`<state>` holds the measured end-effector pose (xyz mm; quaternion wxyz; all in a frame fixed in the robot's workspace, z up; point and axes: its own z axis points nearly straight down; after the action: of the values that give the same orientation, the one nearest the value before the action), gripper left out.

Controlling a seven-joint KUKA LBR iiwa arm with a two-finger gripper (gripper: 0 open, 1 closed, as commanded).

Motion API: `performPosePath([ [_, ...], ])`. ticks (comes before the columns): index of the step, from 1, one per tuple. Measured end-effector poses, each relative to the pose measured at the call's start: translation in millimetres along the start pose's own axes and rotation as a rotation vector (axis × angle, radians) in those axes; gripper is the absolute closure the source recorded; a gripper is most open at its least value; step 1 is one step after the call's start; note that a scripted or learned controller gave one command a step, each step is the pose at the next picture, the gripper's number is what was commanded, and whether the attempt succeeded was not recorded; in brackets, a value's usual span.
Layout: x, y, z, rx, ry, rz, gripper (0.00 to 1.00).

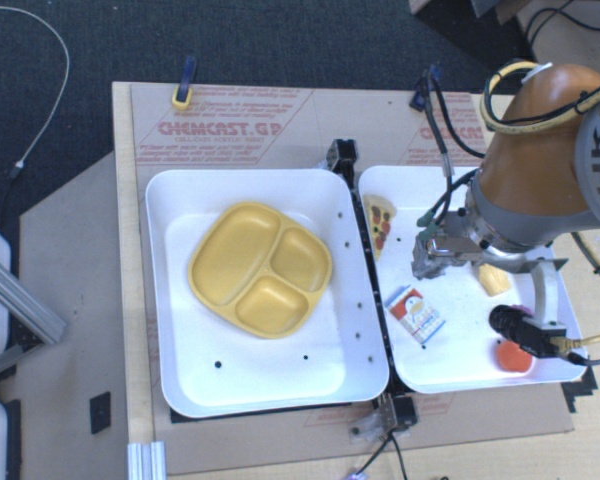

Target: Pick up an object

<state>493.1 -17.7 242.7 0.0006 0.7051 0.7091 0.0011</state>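
While gripper (432, 256) hangs over right bin (450, 373) — apart or together, unclear — red-white packet (417, 315) near bin's inner edge; red item (517, 359) part hidden.

The left bin (260, 368) has bare floor along its front and left side, around the yellow plate (260, 268). In the right bin (460, 353), a pizza slice (380, 223), small box (417, 315), yellow block (494, 280) and red piece (515, 359) ring a bare patch at the front middle.

Counted are two white bins (190, 368), one yellow divided plate (260, 268), one toy pizza slice (380, 223), one red-and-white carton (417, 315), one pale yellow block (494, 280), one orange-red piece (515, 359).
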Motion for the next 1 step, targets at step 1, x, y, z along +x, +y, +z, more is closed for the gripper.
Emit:
performPosePath([
  [1, 43.5, 8.7, 2.3, 0.001, -0.001, 0.001, 1.0],
])
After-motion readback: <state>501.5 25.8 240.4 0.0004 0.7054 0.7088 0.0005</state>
